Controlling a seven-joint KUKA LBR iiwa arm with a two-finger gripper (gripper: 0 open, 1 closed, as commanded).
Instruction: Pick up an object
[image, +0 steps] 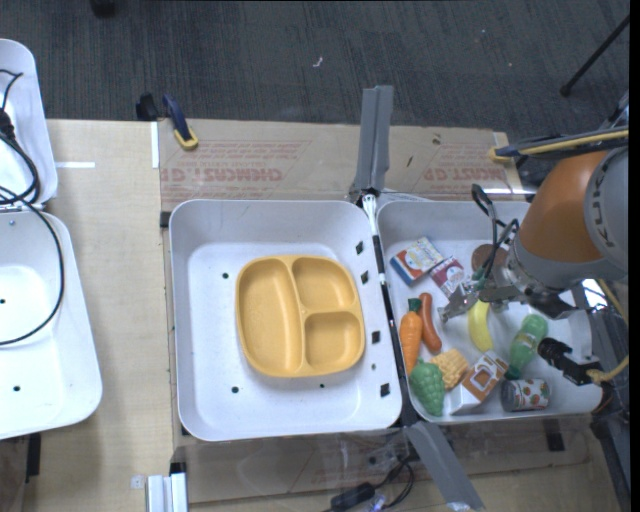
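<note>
End effector (462, 300) low in the right bin (580, 402), grip state impossible to tell. Banana (481, 325) just beside, toward the worktop's near edge, long axis far-to-near; sausage (429, 322) toward the divider.

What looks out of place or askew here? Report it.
Nothing spilled or damaged. The toy food sits jumbled in the right bin, the can on its side. The yellow divided plate lies slightly askew in the left bin.
</note>
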